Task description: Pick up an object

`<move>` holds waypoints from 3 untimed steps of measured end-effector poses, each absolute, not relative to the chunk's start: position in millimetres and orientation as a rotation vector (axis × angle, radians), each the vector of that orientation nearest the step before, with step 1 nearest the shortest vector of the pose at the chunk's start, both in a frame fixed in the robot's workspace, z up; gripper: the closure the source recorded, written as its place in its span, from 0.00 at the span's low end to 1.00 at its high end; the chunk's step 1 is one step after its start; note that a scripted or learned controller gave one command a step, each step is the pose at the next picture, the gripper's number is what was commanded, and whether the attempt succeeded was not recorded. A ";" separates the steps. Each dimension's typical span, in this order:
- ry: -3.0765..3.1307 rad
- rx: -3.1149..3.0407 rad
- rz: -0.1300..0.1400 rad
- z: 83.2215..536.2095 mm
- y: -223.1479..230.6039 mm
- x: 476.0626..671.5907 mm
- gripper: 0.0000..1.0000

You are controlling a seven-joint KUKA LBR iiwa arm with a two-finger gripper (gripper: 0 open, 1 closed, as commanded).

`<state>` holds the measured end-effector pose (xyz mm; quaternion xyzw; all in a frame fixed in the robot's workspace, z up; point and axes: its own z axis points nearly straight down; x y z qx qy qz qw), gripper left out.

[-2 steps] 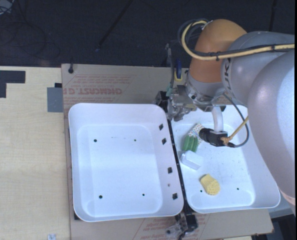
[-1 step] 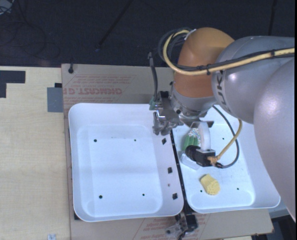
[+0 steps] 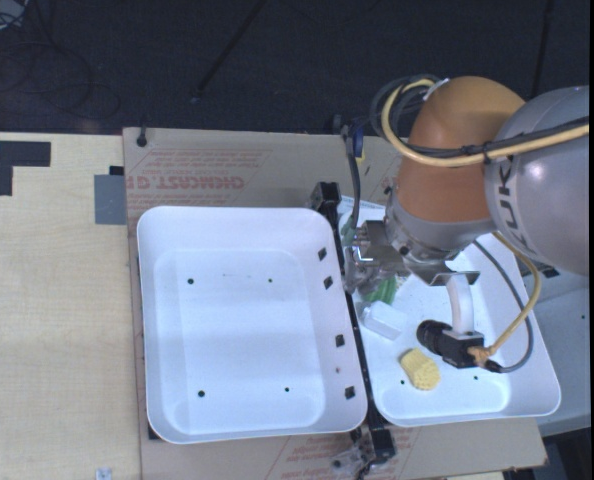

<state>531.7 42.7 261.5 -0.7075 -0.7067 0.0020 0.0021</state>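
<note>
Roughly: gripper (image 3: 369, 260) low at right bin's (image 3: 537, 388) left wall, over green item (image 3: 383, 290); white block (image 3: 382, 320), yellow piece (image 3: 420, 369) lie nearer camera; grip state unreadable.

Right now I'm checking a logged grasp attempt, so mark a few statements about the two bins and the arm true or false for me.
1. The yellow object lies in the right bin. True.
2. The arm is lowered over the left bin. False: it is over the right bin; the left bin is away from it.
3. A small white block lies in the right bin, up and left of the yellow object. True.
4. The yellow object rests on the cardboard outside the bins. False: it lies on the right bin's floor.
5. A green item sits close under the arm's wrist. True.
</note>
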 end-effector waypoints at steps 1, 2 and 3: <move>-2.233 -2.212 -0.014 370.9 113.2 499.5 1.00; -2.227 -2.216 -0.002 413.3 149.4 475.2 1.00; -2.229 -2.216 -0.009 494.3 194.6 476.2 1.00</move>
